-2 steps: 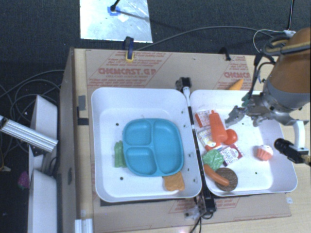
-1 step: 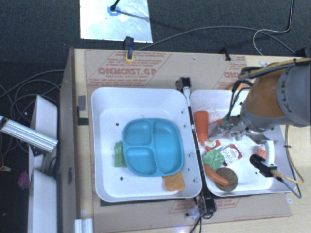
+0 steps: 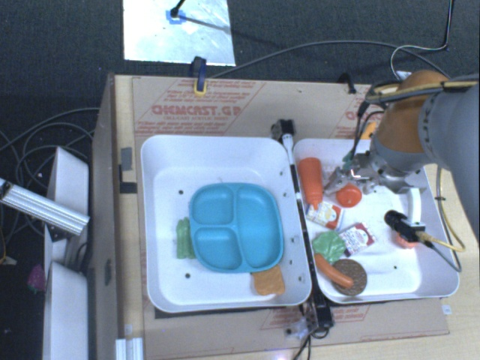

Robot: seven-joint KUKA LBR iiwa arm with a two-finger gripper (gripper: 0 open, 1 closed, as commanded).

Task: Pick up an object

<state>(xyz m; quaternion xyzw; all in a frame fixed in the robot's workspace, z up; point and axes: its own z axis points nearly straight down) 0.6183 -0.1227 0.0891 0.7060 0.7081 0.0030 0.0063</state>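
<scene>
The arm (image 3: 442,118) reached in over the right bin (image 3: 439,272). Its jaws (image 3: 346,177) hung low just left of a round orange piece (image 3: 348,196); their spread could not be told. An orange carrot (image 3: 310,181) lay just left of the jaws, long axis running up-down, beside the bin divider.

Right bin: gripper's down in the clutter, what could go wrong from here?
1. The gripper sits between the orange bottle and the small red-orange round item, so it may nudge one aside or catch both.
2. Below it, packets, a green piece and a sausage crowd together; a shoved item could pile onto them.
3. The bottle lies against the right bin divider wall, leaving little finger room.
</scene>
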